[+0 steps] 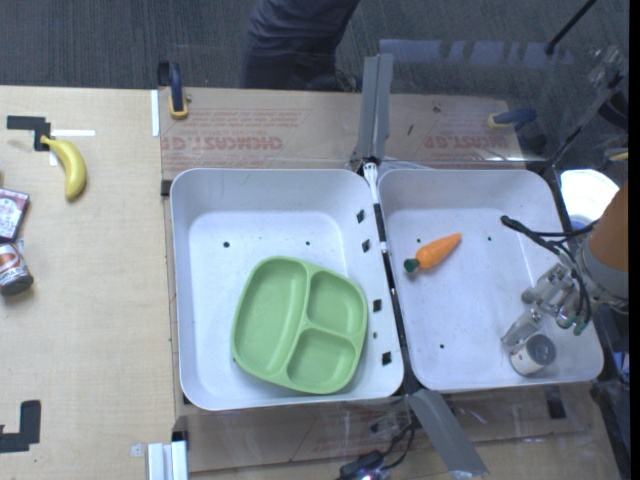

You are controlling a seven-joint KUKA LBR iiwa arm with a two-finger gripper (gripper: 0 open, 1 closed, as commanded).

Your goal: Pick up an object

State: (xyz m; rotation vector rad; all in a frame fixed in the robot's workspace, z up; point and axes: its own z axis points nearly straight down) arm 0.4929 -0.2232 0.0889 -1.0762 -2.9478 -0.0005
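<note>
An orange toy carrot [436, 251] with a green top lies in the upper middle of the right bin [470, 368]. My gripper [531, 340] hangs low over that bin's front right corner, well to the right of and below the carrot and apart from it. A small round grey shape sits right at its tip; I cannot make out whether it is part of the gripper or a separate object. A green divided plate [300, 325] rests in the left bin [200, 268].
On the wooden bench to the left lie a banana [70, 167], a small packet [10, 214] and a can [12, 269]. Black cables [535, 232] cross the right bin's far right side. Someone in dark clothes [295, 23] stands behind the bench.
</note>
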